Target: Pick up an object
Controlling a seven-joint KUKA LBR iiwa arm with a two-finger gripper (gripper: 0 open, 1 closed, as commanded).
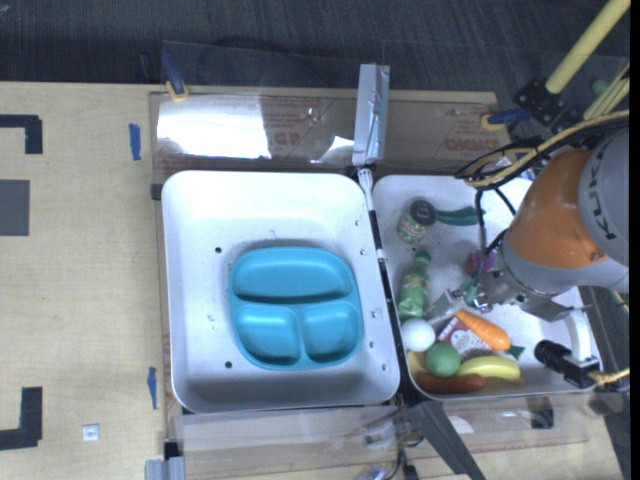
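Two shallow white bins are seen side by side on the counter (70,268). The left bin (190,218) carries a blue divided tray (295,303). The right bin (392,196) is crowded with small items: an orange carrot (485,330), a yellow banana (490,368), a green round fruit (442,360), a white ball (418,335), a green bottle (414,286) and a small jar (414,221).

The arm (560,223) is reached in from the right and is lowered over the right bin, with the hand (478,293) placed just above the carrot's upper end, among the clutter. Whether the hand is released or clenched cannot be told, since it is largely hidden beneath the wrist. Nothing can be confirmed as grasped.

The step in hand is judged to be the descent onto a candidate object, most likely the carrot. A firm closure on a single item is called for next, followed by a straight lift; a slip or a pinch on a neighbour may be risked in such tight packing.
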